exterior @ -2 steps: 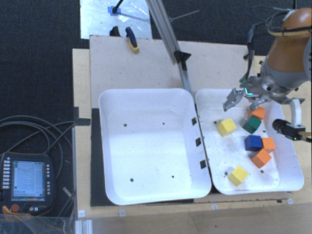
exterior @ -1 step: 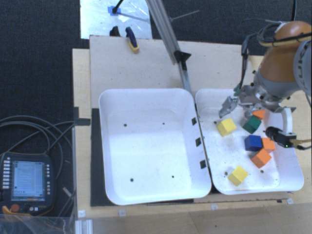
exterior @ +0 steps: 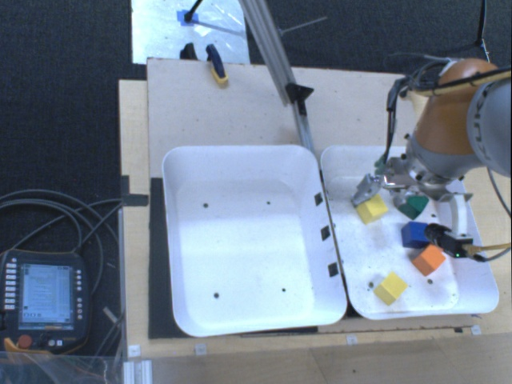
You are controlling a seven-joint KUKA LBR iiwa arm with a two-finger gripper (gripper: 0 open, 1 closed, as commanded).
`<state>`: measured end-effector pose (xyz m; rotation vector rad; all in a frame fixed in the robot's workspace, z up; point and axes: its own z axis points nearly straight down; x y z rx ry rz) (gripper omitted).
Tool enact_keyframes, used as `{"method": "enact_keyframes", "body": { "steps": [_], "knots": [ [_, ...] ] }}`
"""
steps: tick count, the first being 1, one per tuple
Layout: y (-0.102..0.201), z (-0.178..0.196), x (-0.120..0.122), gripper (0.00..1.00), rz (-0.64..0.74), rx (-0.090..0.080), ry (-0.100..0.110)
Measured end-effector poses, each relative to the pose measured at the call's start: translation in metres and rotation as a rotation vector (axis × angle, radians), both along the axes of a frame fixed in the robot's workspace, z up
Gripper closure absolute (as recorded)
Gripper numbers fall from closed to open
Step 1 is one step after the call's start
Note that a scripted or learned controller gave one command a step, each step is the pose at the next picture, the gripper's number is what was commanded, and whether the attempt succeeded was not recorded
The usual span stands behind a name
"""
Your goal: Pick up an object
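Yellow block (exterior: 372, 210) sitting upper left in right bin (exterior: 480, 298), touching gripper (exterior: 370, 190) at its top. Hovering over it, approach step likely; grip state impossible to tell. Needing next: lowering squarely, closing, avoiding green block (exterior: 414, 207) just beside.

Five blocks (exterior: 372, 210) in right bin (exterior: 480, 294)

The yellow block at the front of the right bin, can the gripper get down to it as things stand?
Probably yes. That yellow block lies apart from the others on the right bin floor, nothing over it, while the gripper hangs by the other yellow block.
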<state>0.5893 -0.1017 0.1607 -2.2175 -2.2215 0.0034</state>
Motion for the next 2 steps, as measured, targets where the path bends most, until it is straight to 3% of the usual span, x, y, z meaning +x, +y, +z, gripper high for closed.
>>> {"method": "enact_keyframes", "body": {
  "steps": [1, 2],
  "knots": [
    [-0.003, -0.045, 0.003, 0.00, -0.001, -0.007, -0.014],
    [-0.003, -0.031, 0.006, 1.00, 0.002, -0.006, -0.022]
  ]
}}
